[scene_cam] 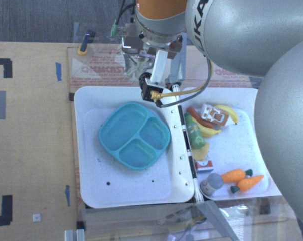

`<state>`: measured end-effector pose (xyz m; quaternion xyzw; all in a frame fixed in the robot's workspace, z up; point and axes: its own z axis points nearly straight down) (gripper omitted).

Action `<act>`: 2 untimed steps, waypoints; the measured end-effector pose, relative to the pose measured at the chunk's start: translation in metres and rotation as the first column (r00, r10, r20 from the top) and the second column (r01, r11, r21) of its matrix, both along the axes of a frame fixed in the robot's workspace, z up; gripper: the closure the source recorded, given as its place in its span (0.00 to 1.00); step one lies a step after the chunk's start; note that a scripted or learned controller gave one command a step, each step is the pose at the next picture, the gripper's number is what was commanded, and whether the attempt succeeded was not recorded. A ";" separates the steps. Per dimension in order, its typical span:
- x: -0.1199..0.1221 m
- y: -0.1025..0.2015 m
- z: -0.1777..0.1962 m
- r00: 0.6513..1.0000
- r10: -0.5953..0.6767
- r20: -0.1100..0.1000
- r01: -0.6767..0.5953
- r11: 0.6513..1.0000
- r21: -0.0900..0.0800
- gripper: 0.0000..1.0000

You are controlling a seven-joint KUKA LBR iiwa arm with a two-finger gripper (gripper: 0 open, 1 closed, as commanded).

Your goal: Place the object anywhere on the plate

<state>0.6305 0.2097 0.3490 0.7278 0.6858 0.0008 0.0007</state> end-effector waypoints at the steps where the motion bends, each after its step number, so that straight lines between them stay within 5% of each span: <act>1: 0.035 0.020 -0.002 0.997 -0.080 0.000 0.080 0.997 0.000 1.00; 2: 0.019 0.017 0.029 0.999 0.036 0.002 -0.036 0.999 0.000 1.00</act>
